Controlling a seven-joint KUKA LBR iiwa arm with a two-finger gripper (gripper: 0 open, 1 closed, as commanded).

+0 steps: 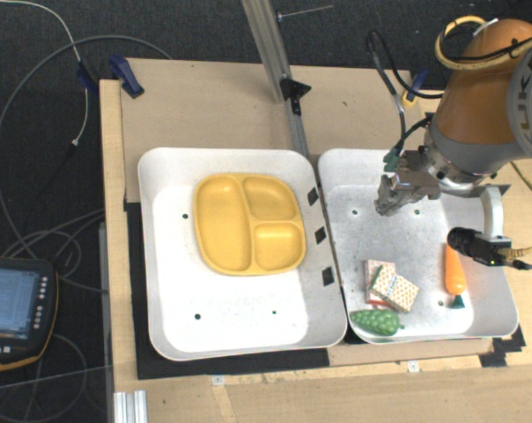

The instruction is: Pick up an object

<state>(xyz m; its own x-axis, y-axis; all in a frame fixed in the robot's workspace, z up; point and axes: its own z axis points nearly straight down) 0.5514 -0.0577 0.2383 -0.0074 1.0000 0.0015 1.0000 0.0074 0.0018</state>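
hovering gripper [391, 203], grip state unclear | carrot [455, 270], box [390, 286], green toy [376, 322] nearby

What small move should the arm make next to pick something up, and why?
Probably shift the gripper toward the near end of the right bin. It hangs over bare floor, while the patterned packets, the carrot and the green toy lie there.
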